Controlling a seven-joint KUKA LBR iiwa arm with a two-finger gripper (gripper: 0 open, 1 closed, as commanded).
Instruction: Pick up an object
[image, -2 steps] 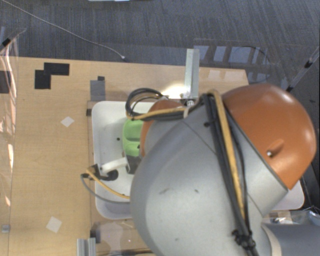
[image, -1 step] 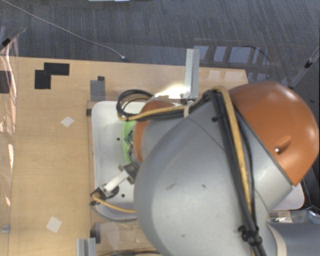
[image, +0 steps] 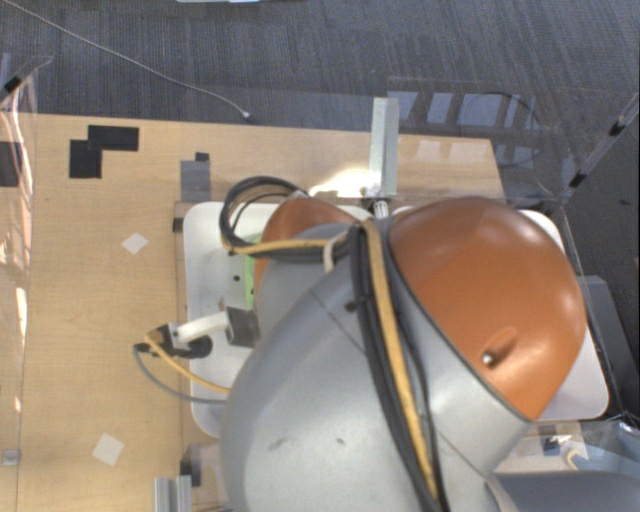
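On the wooden bench (image: 100, 300), the arm (image: 400, 380) hides the gripper over the left bin (image: 205, 240), so no object's direction can be told.

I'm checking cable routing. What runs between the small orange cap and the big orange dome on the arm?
A bundle of black and yellow cables lying over grey housing, seen in the camera view.

My pale wooden worktop (image: 90, 300) carries two white bins (image: 205, 270) side by side, black tape patches (image: 100, 148) and small pale squares (image: 134, 243).
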